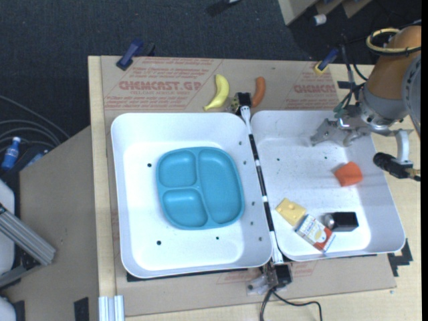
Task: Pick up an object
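The claw (332,131) hangs over the right bin's (374,236) far end, fingers spread with nothing between them; an orange block (348,174) lies just nearside of it; farther nearside sit a yellow wedge (290,210), a small carton (312,231) and a black block (344,221).
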Tool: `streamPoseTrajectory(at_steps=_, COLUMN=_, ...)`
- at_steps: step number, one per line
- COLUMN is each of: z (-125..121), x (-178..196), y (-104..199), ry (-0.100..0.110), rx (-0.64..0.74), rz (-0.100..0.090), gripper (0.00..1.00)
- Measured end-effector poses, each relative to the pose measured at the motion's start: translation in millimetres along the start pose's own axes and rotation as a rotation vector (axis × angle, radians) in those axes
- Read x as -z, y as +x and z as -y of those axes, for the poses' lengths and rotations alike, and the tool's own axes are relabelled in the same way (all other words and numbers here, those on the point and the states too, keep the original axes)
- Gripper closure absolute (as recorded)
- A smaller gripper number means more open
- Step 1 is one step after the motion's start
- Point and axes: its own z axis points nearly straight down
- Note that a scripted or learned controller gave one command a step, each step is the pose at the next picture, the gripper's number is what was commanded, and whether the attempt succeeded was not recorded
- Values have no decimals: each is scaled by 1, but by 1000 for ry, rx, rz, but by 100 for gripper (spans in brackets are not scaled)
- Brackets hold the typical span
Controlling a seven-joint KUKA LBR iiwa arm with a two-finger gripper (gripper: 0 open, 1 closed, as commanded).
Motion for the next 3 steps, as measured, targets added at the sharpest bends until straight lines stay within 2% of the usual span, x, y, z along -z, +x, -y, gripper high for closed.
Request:
streamPoseTrajectory(at_steps=2, z=14, x=0, y=-2, ry=-4, rx=-1, rz=5, gripper=0)
streamPoseTrajectory(at_steps=3, z=15, x=10, y=-4, ry=-5, rx=-1, rz=11, gripper=100)
